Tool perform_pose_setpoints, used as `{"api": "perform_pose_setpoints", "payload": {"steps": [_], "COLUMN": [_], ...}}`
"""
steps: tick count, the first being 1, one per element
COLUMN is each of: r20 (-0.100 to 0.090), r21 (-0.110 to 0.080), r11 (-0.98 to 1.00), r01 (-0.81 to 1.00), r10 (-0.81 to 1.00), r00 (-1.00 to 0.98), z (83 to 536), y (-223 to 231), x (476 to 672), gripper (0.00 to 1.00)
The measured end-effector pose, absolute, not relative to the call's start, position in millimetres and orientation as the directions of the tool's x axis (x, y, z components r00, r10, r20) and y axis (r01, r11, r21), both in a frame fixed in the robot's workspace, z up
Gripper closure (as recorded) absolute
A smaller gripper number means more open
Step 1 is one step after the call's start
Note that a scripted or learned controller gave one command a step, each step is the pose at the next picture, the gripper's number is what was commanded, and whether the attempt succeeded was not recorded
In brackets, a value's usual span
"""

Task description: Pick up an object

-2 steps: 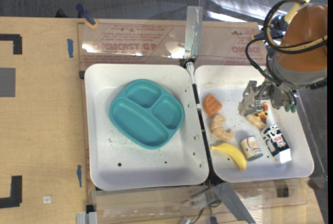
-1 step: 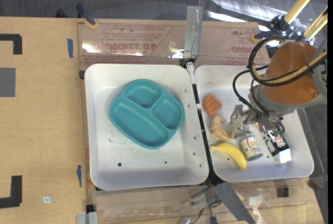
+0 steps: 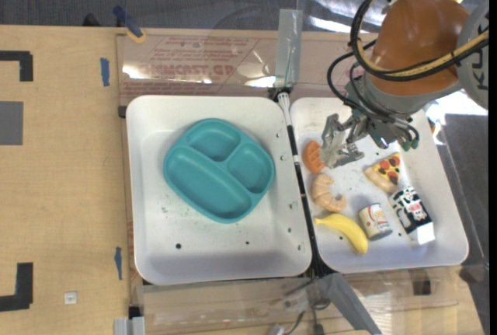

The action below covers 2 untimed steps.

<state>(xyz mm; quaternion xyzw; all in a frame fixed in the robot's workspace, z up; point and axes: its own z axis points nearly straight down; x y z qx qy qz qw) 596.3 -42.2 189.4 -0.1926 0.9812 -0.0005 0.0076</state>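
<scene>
**A:** You want to know what the claw is after? Nearest to it is the orange piece (image 3: 313,157), lying against the left wall of the right bin (image 3: 450,236), in the middle right of the frame. Just below that sits a pale croissant (image 3: 328,193), and lower again a banana (image 3: 345,232).

**B:** And the claw itself?

**A:** The claw (image 3: 342,145) hangs just right of the orange piece, above bare bin floor. Its metal fingers look spread apart with nothing between them, so you can take it as open and empty, though the view from above is cluttered by cables.

**B:** What else is in your way?

**A:** To the right you have a pizza slice (image 3: 386,172), a small can (image 3: 377,221) and a black-and-white carton (image 3: 411,211). The left bin (image 3: 147,248) carries a teal divided plate (image 3: 220,169), well apart from all this.

**B:** What could go wrong?

**A:** My guess: the orange piece touches the bin wall, so one finger may land on the rim or wall instead of sliding beside it, and you would close on air. The croissant is so near that a finger might nudge it or pinch both. If you drop straight down from here, you likely hit bare floor.
</scene>
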Motion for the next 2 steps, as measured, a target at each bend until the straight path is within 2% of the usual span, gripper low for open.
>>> {"api": "perform_pose_setpoints", "payload": {"steps": [1,2], "r20": [-0.005,-0.003], "r21": [-0.002,-0.002], "r11": [0.62,0.291], "r01": [-0.785,-0.957], "r10": [-0.785,-0.957], "r00": [-0.62,-0.291], "z": [186.4,185.9], "y": [-33.5,-26.7], "x": [564.0,539.6], "gripper": [1.0,1.0]}}
